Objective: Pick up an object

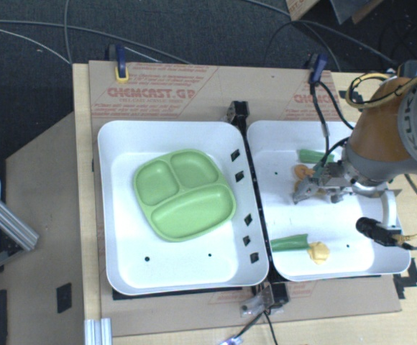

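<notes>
Glossy plastic plate (185, 195) (bins (122, 214) too)

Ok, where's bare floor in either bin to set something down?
Left bin: bare strip along the near wall, in front of the green divided plate, plus the far corners. Right bin: bare in the middle, between the pincer and the green-and-yellow piece. Crowded at the far right, under the arm.
</notes>
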You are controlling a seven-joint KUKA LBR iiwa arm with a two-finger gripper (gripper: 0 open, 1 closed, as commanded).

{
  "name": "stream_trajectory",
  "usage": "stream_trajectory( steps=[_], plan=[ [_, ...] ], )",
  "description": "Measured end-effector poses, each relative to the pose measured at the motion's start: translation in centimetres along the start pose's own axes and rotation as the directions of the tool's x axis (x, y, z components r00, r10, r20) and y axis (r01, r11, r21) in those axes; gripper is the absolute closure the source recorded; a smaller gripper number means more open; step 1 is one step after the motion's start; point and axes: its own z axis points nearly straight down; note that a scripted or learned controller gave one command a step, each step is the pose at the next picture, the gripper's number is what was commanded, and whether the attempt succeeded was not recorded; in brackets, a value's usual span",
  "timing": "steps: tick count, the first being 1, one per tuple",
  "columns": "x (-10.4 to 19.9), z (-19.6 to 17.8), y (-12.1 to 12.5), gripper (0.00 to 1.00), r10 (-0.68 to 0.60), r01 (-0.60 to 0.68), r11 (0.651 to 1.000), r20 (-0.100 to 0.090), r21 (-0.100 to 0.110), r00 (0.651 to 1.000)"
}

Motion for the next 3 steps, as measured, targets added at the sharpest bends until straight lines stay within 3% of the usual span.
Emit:
stream_trajectory(
  steps=[1,2,3],
  plan=[
    [0.0,-1.5,0.2,1.00,0.000,0.000,1.000,0.001,-0.008,1.000],
    [0.4,-7.8,0.0,1.00,-0.002,0.002,1.000,0.004,-0.014,1.000],
    [0.4,-11.2,0.1,1.00,-0.002,0.002,1.000,0.004,-0.013,1.000]
  ],
)
